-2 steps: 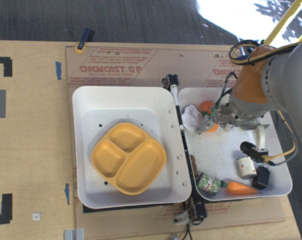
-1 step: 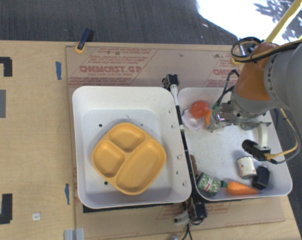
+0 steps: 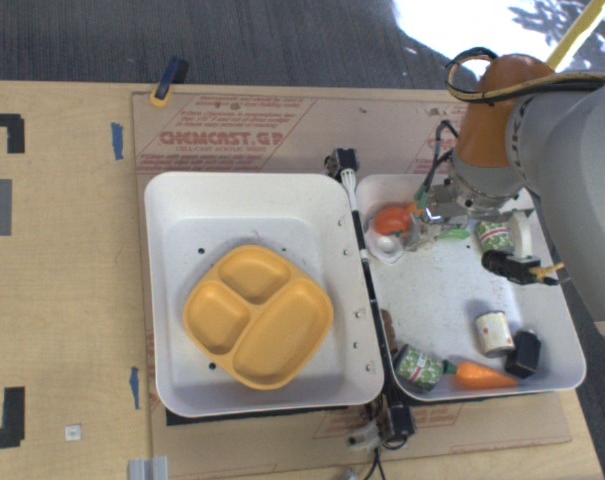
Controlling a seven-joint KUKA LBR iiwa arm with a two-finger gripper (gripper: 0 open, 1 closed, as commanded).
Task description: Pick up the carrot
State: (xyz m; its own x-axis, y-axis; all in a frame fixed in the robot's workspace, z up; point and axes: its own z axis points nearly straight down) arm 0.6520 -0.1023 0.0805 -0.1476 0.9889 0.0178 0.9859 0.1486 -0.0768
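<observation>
The small orange carrot (image 3: 485, 375) lies at the near edge of the right shallow white bin (image 3: 562, 313), between a green-and-white can (image 3: 418, 365) on its left and a black block (image 3: 526, 353) on its right. Just behind sits a cream cylinder (image 3: 493, 332). In the left white bin (image 3: 172, 268) rests a yellow divided plastic plate (image 3: 258, 315). Farther back in the right bin, the gripper (image 3: 434, 216) hangs well apart from the carrot, beside a red-orange round fruit (image 3: 390, 219); whether it is clenched I cannot tell. Both bins sit on the desk (image 3: 52, 298).

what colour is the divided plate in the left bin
Yellow-orange; the plate shows in the camera view.
</observation>
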